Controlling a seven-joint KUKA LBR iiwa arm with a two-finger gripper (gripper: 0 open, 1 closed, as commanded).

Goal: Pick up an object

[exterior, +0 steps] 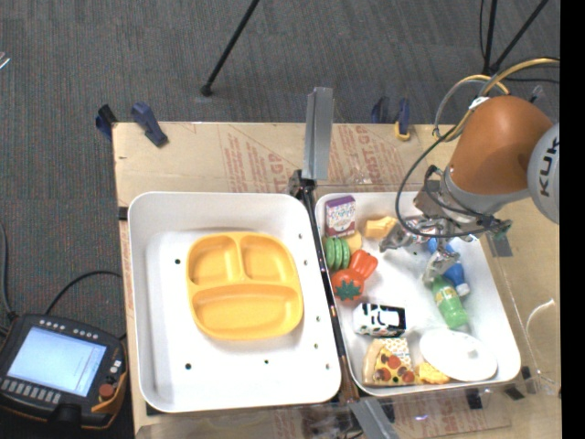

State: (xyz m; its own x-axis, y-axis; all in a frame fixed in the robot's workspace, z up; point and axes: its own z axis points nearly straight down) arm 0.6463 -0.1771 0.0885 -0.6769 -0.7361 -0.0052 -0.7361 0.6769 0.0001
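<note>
No single target is named, so any toy in the right bin [508, 332] would do: closest to the tool is a green bottle [449, 304] lying on its side w/ a blue-and-white item [452, 273] just above it, touching or nearly so. Further out there's a yellow wedge [378, 227], a purple carton [340, 215] by the back left corner, green and orange veg pieces [350, 262] along the left wall, a black-and-white toy [378, 318], a pizza slice [390, 364] and a white disc [457, 355] at the front. The gripper [430, 238] hangs low over the bin's back half, btwn the wedge and the bottle; I can't tell how its jaws stand, the orange wrist and cabling crowd that spot, and nothing is plainly caught in it. Looks like the reach-down step, approx. before any grasp; next it'd need to settle squarely over one piece, prob. the bottle, w/o nudging its neighbour. The left bin [146, 245] holds a yellow divided tray [244, 283], well apart. What sits directly under the wrist is hidden.
</note>
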